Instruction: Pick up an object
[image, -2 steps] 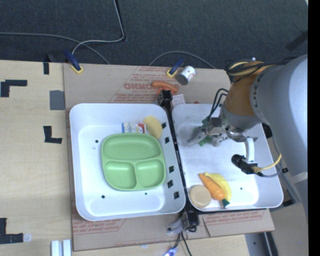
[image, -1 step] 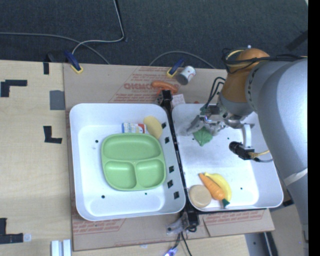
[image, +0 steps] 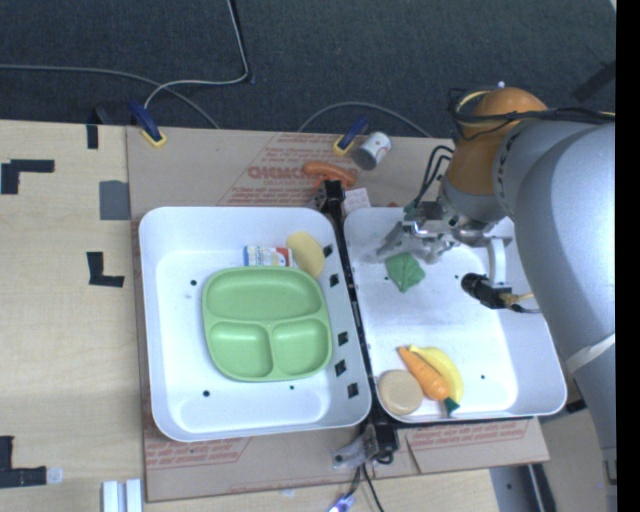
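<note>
Pincer (image: 418, 243) at 12 o'clock of the right bin (image: 520, 350), just above a green object (image: 405, 271); I cannot tell its state. Carrot (image: 427, 373), banana (image: 446, 368) at 6 o'clock. Red print on cardboard sheet (image: 270, 172) unreadable.

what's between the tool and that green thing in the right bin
Nothing visible. The tool sits directly over the green object in the right bin; the carrot, banana and round tan piece lie apart, toward the bin's near edge.
</note>
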